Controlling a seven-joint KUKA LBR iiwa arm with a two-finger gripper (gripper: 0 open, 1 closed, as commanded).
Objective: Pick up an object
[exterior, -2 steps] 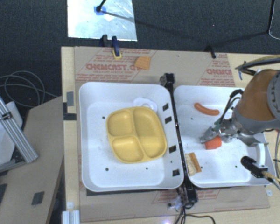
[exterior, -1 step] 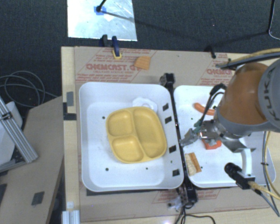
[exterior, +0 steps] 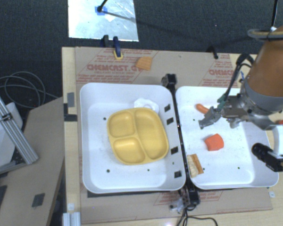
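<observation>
From my seat I see the gripper [exterior: 211, 118] hanging over the right bin [exterior: 236, 178], its dark metal fingers pointing toward nine o'clock. Nothing sits between them; whether they stand spread or closed I cannot tell from this slant.

The nearest thing to grab is the orange block [exterior: 214, 142], a small chunky wedge with a matte, foam-like look, lying on the bin floor just at six o'clock from the fingertips and apart from them. It is squat, with no marked long axis, so I judge the approach angle matters little; the move turns on shifting toward six o'clock and dropping.

At ten o'clock from the tips, near them, lies an orange carrot piece [exterior: 202, 108], slim, its length running roughly ten to four. A tan cracker-like slab [exterior: 194, 164] rests by the bin's left wall at seven o'clock, further off.

Well apart at nine o'clock, the left bin [exterior: 96, 173] holds a smooth yellow divided plate [exterior: 137, 135] with a white scrap [exterior: 146, 104] at its upper edge.
</observation>
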